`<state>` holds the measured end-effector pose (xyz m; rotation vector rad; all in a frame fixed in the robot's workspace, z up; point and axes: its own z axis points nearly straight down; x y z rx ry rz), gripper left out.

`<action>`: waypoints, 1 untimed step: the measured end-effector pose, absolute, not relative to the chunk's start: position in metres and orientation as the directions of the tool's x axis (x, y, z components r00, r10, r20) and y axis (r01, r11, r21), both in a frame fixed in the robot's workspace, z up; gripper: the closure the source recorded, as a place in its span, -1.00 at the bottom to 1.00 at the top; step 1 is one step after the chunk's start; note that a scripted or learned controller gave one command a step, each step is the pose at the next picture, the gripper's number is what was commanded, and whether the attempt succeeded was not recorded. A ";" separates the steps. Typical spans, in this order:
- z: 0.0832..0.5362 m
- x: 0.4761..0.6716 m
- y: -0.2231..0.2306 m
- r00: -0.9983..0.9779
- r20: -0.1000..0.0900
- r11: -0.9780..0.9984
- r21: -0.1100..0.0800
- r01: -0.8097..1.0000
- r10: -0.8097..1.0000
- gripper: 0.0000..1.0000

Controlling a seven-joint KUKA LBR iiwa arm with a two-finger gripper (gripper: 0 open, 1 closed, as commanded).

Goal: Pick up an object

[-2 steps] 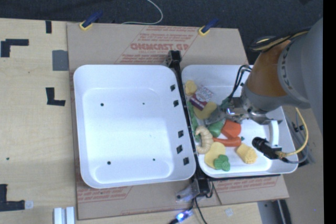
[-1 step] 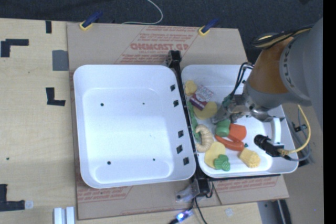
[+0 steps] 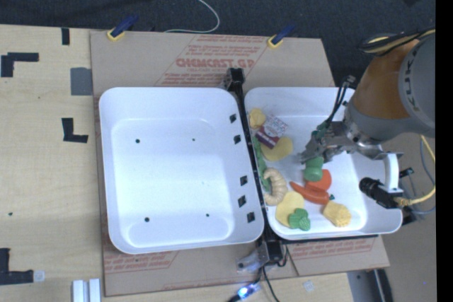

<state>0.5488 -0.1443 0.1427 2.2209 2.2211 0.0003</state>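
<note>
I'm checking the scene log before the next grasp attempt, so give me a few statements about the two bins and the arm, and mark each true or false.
1. All the toy food lies in the right bin. True.
2. The end effector hangs over the left bin. False: it is over the right bin, above the green block.
3. The corn cob lies near the right bin's front right corner. True.
4. The orange carrot lies in the left bin. False: it lies in the right bin, just below the green block.
5. The bins stand on a cardboard sheet. True.
</note>
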 end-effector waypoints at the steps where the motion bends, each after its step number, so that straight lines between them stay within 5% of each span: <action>1: 0.187 0.642 -0.080 -0.009 -0.001 0.009 0.008 1.000 1.000 1.00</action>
